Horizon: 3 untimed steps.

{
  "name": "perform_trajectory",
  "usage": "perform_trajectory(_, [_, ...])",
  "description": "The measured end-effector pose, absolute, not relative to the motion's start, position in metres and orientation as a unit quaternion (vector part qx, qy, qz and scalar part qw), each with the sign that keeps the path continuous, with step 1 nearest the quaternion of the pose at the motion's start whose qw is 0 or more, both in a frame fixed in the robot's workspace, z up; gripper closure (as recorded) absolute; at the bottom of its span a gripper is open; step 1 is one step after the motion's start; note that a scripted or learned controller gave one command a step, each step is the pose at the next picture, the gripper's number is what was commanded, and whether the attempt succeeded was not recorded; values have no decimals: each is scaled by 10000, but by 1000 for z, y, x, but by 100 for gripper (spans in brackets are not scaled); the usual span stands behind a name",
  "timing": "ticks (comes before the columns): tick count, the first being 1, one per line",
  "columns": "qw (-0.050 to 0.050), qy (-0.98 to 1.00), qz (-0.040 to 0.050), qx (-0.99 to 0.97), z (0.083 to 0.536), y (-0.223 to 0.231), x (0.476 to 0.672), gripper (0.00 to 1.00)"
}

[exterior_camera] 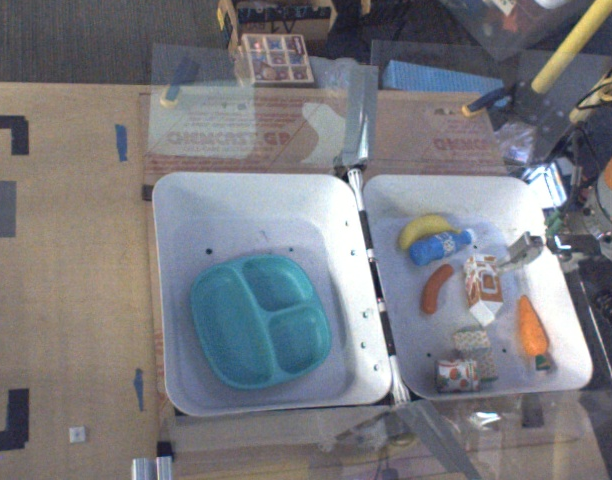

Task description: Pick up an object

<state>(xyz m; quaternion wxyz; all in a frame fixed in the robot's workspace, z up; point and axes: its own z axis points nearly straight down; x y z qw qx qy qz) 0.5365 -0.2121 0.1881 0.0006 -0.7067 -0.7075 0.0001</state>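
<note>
Can (458, 372) below pouch (472, 342), beside carrot (531, 327).

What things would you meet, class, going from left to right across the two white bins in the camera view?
Teal divided plate → sausage → small carton → carrot. The banana, blue bottle and wrapped packets overlap these in left-right position, so they are left out.

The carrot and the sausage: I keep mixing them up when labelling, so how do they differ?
The carrot is orange and tapered, with a green end; the sausage is reddish-brown and blunt at both ends. The carrot lies near the right bin's right wall; the sausage lies left of centre, below the blue bottle. Both are elongated and lie flat.
</note>
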Motion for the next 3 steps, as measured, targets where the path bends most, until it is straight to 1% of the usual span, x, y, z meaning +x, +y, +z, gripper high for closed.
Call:
perform_trajectory(1, [-29,-7385,-14,-6743,87,-188,527,0])
perform_trajectory(2, [-49,-7373,-31,-6756,98,-189,528,100])
perform_trajectory(3, [-7,-7613,-2,-6484,179,-138,576,100])
